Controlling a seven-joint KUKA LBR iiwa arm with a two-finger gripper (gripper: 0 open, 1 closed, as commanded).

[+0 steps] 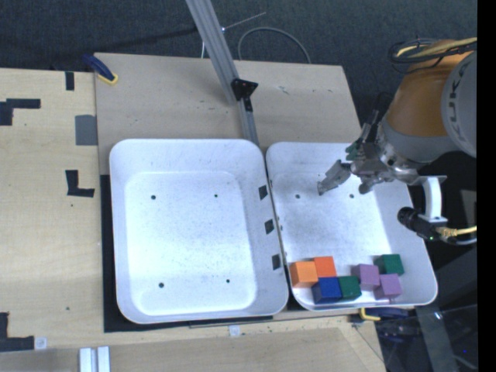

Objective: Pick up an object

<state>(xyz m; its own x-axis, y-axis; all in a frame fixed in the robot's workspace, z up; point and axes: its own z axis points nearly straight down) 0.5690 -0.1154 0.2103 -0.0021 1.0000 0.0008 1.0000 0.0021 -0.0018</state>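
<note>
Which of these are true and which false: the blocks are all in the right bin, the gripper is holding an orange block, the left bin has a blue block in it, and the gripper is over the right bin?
1. All the blocks lie in the right bin. True: they cluster along its near edge.
2. The gripper holds the orange block. False: the orange block lies on the bin floor, well apart from the gripper.
3. The left bin has the blue block in it. False: the blue block lies in the right bin, beside a green block.
4. The gripper is over the right bin. True: it hangs above the bin's far half.
</note>
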